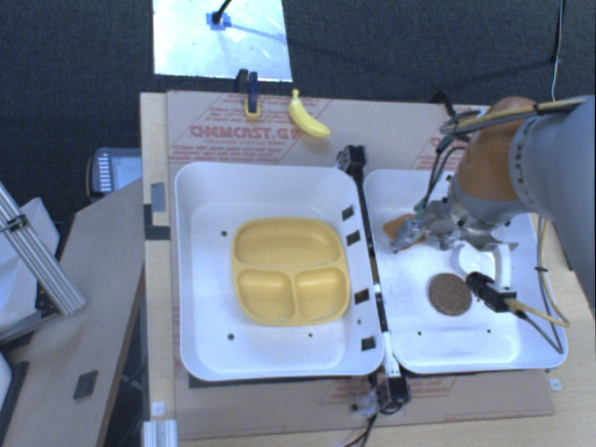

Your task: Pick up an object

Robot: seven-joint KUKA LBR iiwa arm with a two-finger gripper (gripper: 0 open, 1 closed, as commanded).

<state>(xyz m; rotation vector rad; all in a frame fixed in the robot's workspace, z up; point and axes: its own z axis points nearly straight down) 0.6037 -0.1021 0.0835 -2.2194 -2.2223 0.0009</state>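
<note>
Over the right bin [447, 345], toward its ten o'clock corner, my claw [411, 236] hangs low above the white floor. I cannot tell from this slant how wide it stands. An orange-brown piece [398, 222] lies right against it, at eleven o'clock from the tip, close to the bin's left wall; whether I am touching it I cannot say. A flat brown disc [451, 294] lies at five o'clock from the claw, near the bin's middle, apart from the piece and with bare floor around it. My own grey arm crosses the bin's two o'clock side and covers that corner.

At nine o'clock sits the left bin [200, 250], with a yellow divided plate [284, 270] at its middle. A row of small black tabs [357, 240] runs along the seam between the two bins. Beyond the left bin, at twelve o'clock, a banana [307, 119] lies on the lettered board [223, 131], with a yellow-and-black clamp [250, 96] just at its ten o'clock.
</note>
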